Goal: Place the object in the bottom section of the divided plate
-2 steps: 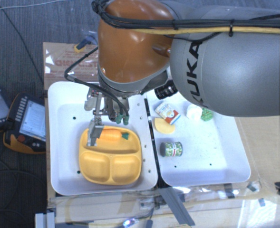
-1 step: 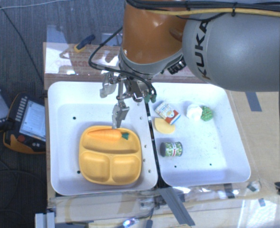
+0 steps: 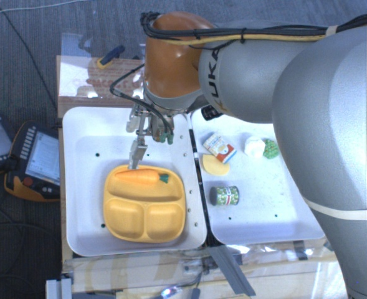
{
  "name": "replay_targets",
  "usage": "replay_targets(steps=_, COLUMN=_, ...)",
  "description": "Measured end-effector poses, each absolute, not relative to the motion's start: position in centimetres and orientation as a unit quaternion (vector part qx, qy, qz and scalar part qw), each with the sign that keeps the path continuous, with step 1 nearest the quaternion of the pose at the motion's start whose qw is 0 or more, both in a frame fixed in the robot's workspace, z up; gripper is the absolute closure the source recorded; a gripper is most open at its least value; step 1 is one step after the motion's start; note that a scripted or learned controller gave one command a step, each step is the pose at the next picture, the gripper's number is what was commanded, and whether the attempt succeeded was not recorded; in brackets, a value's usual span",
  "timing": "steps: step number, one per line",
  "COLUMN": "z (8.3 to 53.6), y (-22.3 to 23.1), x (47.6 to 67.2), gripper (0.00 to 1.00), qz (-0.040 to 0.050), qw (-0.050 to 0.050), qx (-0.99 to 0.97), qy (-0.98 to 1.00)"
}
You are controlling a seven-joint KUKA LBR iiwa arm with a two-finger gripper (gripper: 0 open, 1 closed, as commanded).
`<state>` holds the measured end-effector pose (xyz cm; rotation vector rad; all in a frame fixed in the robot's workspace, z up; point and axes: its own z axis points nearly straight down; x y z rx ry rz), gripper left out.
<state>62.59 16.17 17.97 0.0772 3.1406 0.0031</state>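
Above the left bin point(image 3: 83, 229), the hand point(image 3: 136, 157) is hanging just over the toy carrot point(image 3: 144, 177) lying in the yellow divided plate's point(image 3: 146, 226) top section; its opening is unclear.

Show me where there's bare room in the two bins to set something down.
Left bin: bare floor left of the yellow divided plate. The plate's two lower sections are bare; its top one holds the carrot, with the tool just above. Right bin: bare along the near half; crowded between the carton and the can.
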Motion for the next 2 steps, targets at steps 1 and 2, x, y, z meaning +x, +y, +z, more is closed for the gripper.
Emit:
replay_targets(steps=1, z=26.2, y=16.3, x=62.8, gripper=0.00, qz=-0.0002, qw=0.002, qx=-0.029, qy=1.000)
replay_targets(steps=2, z=29.9, y=9.9, x=64.7, gripper=0.00, qz=-0.0002, qw=0.003, qx=-0.189, qy=0.982)
